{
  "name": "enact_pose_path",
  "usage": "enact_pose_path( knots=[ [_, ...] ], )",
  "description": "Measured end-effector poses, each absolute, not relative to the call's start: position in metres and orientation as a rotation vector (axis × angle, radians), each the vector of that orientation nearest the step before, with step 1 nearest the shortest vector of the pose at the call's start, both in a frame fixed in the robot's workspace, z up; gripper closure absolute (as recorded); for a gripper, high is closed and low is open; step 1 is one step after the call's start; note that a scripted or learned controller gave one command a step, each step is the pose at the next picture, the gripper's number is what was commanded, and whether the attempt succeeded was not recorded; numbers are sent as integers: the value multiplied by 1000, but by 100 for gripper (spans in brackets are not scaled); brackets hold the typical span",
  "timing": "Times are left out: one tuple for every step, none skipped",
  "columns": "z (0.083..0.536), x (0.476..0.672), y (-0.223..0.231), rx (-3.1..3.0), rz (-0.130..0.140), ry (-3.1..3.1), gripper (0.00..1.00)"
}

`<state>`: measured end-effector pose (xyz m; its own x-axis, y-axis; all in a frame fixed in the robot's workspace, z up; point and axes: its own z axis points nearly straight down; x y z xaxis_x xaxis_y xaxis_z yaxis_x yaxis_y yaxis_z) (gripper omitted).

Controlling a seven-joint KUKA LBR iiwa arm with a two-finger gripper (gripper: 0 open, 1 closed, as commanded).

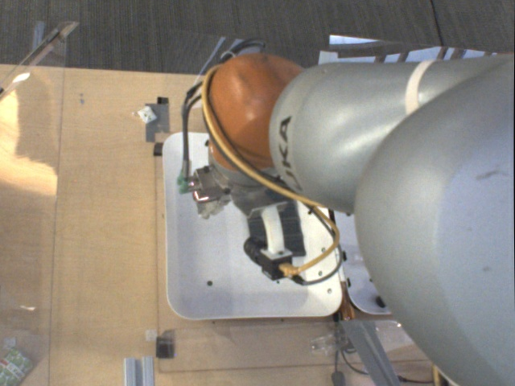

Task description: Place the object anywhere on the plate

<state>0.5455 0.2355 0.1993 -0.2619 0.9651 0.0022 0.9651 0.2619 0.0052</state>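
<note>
My gripper (208, 195) hangs low over the back left part of the left white bin (201, 296), under the orange wrist band. A small green bit (183, 185) shows right at the gripper's left side; I cannot tell whether it is an object or whether it is held. A curved piece of the white plate (364, 294) peeks out from under the arm in the right bin, with a small dark spot (379, 302) on it. The grey arm hides the rest of the right bin.
The bare wooden bench (88, 240) stretches left of the bins. Small black brackets sit at the left bin's back corner (159, 119) and front corner (165, 346). The bin's white floor shows in front of and left of the gripper.
</note>
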Motion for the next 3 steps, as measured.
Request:
enact_pose_path(
  knots=[
    [109,488,198,904,7,3006,100],
    [93,494,123,428,19,3089,100],
    [183,505,221,448,10,3102,100]
  ],
)
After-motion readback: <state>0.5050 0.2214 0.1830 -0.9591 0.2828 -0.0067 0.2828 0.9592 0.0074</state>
